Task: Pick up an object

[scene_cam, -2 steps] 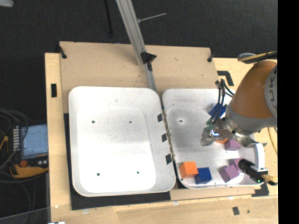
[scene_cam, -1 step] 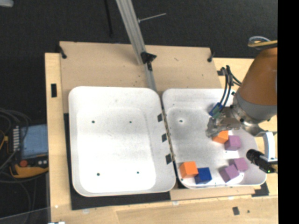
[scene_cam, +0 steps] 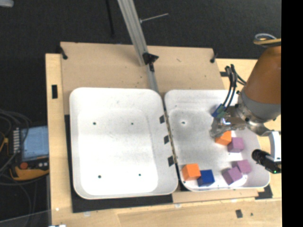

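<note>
My gripper (scene_cam: 219,128) hangs low over the right bin (scene_cam: 189,108), near its right side. Directly at its tip lies a small orange block (scene_cam: 224,138), touching or nearly touching it; I cannot see whether the block is gripped. A purple block (scene_cam: 236,144) lies against that orange block on its right. Along the bin's front edge sit another orange block (scene_cam: 191,170), a blue block (scene_cam: 206,178) beside it, and two more purple blocks (scene_cam: 232,175) (scene_cam: 244,166).
The left bin (scene_cam: 113,141) lies beside the right one, with a divider ridge (scene_cam: 168,138) between them. A slanted metal pole (scene_cam: 135,27) rises behind the bins. The arm's orange band (scene_cam: 267,77) covers the right bin's far right corner.
</note>
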{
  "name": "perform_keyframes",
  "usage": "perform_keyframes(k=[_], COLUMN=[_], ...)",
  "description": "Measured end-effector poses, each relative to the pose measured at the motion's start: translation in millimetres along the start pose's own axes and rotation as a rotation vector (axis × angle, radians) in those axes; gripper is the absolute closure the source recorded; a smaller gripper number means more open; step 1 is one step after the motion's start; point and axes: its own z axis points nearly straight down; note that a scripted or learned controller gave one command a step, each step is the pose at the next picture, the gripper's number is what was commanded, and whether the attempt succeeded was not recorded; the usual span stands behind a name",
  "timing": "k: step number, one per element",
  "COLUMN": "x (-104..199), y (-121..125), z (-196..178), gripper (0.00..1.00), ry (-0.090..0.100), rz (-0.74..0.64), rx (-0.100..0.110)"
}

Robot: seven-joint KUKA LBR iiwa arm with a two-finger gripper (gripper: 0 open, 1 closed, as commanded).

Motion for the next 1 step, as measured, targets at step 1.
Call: perform_keyframes(k=[1], x=[41.7], y=[23.4], z=[5.7], gripper=[1.00], ry=[0.000], rz=[0.000], rx=[0.001])
